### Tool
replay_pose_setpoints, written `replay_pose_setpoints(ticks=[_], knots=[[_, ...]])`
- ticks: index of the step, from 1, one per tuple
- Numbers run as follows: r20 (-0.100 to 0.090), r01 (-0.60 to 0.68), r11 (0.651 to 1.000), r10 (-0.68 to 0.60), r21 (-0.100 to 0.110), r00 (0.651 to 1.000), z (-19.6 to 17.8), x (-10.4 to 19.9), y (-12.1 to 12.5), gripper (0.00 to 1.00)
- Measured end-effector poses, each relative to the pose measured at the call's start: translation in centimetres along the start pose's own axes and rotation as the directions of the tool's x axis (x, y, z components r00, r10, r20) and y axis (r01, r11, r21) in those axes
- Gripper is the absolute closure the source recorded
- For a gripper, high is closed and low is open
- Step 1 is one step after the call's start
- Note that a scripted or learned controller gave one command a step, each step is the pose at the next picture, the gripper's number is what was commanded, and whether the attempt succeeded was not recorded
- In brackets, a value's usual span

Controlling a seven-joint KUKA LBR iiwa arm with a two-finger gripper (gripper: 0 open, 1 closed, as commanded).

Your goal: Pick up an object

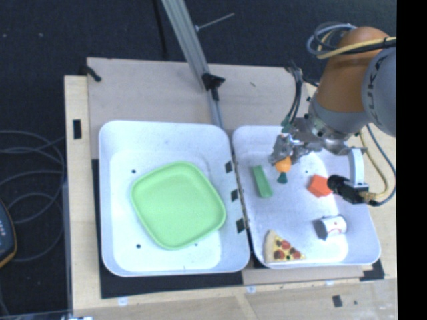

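Camera view: gripper (pixel 285 156) over the right bin (pixel 363 249), upper-left part; a small orange piece (pixel 283 166) with a green tip sits at the fingertips, looks like a toy carrot; fingers seem closed on it, so I read it as gripped, lifted or not can't tell. Green block (pixel 261 181) just beside to the left; orange cube (pixel 319 186), pizza slice (pixel 281 247) and a white-grey item (pixel 330 227) lie apart; green plate (pixel 177 204) in left bin (pixel 113 139). Best move, my call: lift straight up, slowly, no sideways drift toward the green block; confirm the grip holds before travel.
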State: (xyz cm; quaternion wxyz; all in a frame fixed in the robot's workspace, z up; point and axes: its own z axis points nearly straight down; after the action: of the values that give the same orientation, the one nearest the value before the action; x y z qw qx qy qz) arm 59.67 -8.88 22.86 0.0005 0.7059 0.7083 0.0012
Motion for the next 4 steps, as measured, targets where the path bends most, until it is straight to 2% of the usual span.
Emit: replay_pose_setpoints(ticks=[1,2,3,4], knots=[[0.0,0.001,1.0,-0.001,0.0,1.0,-1.2,5.0,-2.3,1.0],[0.001,-0.001,1.0,0.001,0.002,1.0,-0.6,9.2,-4.7,1.0],[0.0,0.0,1.0,0.0,0.002,1.0,-0.1,13.4,-5.9,1.0],[0.0,0.0,1.0,0.0,0.001,1.0,-1.4,17.6,-7.6,1.0]])
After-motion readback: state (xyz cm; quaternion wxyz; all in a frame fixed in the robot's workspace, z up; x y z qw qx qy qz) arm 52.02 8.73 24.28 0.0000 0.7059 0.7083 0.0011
